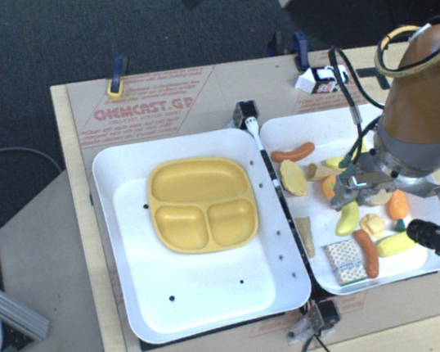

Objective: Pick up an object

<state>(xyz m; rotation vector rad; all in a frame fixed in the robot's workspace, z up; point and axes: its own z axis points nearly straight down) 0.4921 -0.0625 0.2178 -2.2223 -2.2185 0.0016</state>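
The right bin [312, 127] holds several toy foods. Among them are a red sausage [293, 152], a pale yellow slice [292, 177], an orange piece [329, 187], a yellow wedge [347, 218], an orange carrot [397, 205], a second red sausage [368, 253], a yellow fruit [395, 244] and a checked packet [345, 261]. My gripper [353, 189] hangs low over the middle of this bin, right beside the orange piece and just above the yellow wedge. The wrist hides whatever lies directly beneath it.
The left bin [135, 267] carries a yellow divided plate [203, 203]. A black divider rail [277, 195] runs between the bins. A tan stick [307, 237] lies along the right bin's left wall. Cables [346, 85] trail above the arm.
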